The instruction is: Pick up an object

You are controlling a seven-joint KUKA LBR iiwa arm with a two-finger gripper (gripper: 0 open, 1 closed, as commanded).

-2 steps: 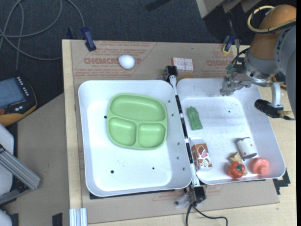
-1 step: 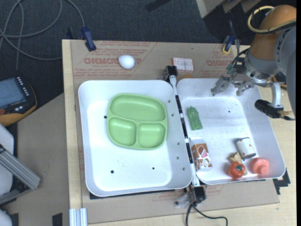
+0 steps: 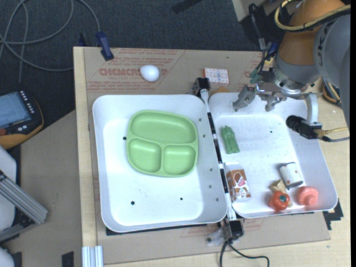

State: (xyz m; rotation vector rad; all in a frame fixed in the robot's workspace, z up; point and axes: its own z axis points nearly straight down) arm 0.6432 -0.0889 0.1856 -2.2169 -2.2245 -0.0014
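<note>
Gripper [image 3: 257, 97] sits at the right bin's [image 3: 311, 149] far rim, fingers look spread with nothing between them, though the angle makes that hard to confirm. Candidates all nearer the camera than the gripper: green block [image 3: 230, 139] closest, just below-left of it; small box [image 3: 238, 184] further down by the divider; white cylinder [image 3: 290, 175], orange toy [image 3: 280, 199] and pink piece [image 3: 307, 196] clustered in the near right corner. Green tray [image 3: 162, 143] is in the left bin [image 3: 111, 193], well off to the gripper's left.
</note>
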